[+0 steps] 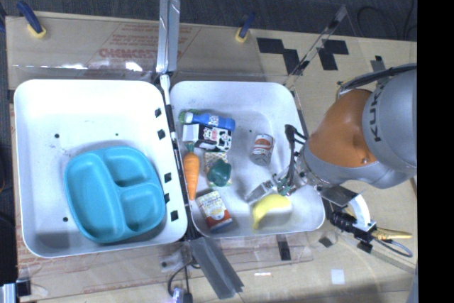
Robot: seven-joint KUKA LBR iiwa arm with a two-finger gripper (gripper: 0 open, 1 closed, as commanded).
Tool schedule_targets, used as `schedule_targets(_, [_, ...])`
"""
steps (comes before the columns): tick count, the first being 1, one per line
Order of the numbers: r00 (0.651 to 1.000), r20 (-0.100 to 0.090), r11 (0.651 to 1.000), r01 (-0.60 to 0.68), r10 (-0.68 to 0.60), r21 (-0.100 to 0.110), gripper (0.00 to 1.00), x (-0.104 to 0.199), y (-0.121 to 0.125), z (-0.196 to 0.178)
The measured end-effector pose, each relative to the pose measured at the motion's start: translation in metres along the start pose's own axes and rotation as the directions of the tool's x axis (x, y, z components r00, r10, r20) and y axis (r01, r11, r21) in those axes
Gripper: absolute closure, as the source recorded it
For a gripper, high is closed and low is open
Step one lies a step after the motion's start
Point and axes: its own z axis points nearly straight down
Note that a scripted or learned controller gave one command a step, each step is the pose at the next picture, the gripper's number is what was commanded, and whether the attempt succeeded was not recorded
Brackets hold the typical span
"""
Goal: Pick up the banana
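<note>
the left bin [28, 152] held a blue divided tray [113, 191]. in the right bin [234, 92], going rightward, lay a carrot [191, 175] along the left wall, a milk carton [209, 131] above it, a small can [213, 210] near the front, a teal cup [220, 172], and a red-labelled can [262, 148]. the banana [272, 209] rested at the front right of that bin, with the fingers [273, 186] just above it, touching or nearly so; whether they were spread or closed could not be told. the grey and orange arm [355, 138] reached in beyond.
</note>
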Motion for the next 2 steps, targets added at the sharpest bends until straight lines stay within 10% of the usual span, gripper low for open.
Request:
schedule_targets(1, [1.000, -0.001, 1.000, 0.005, -0.005, 0.001, 1.00, 0.000, 0.001, -0.010])
schedule_targets(2, [0.927, 0.001, 0.927, -0.376, 0.376, -0.001, 1.00, 0.073, 0.031, -0.113])
